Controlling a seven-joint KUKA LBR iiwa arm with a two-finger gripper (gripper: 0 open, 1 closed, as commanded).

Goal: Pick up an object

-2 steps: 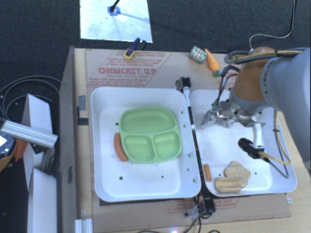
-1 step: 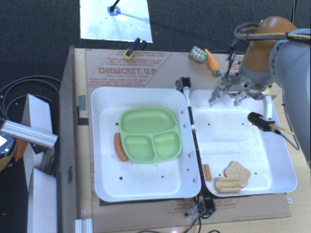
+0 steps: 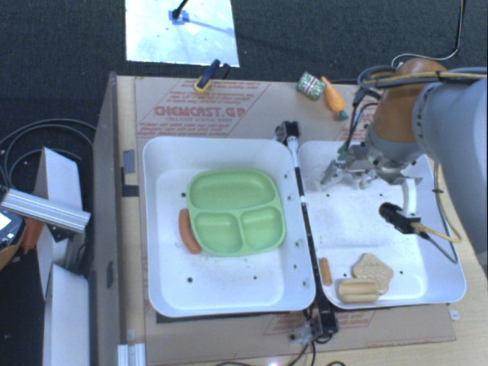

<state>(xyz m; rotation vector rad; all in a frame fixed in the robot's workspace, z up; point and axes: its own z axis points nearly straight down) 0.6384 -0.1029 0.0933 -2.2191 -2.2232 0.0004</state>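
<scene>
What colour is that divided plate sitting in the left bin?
Light green. The plate shows clearly in the camera view from above.

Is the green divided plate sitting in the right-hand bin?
No, the green divided plate lies in the left bin, with an orange sausage beside its left edge.

Bright, even light falls from above, with soft and short shadows. The two shallow white plastic bins [image 3: 229, 296] look nearly washed out, their walls hard to tell from their floors. A pale square sheet [image 3: 181, 21] on the dark carpet [image 3: 61, 36] glares almost to white, while the carpet stays dim and grainy. The grey robot arm [image 3: 450, 120] at the right looks soft and slightly blurred. Fine detail is coarse throughout.
</scene>
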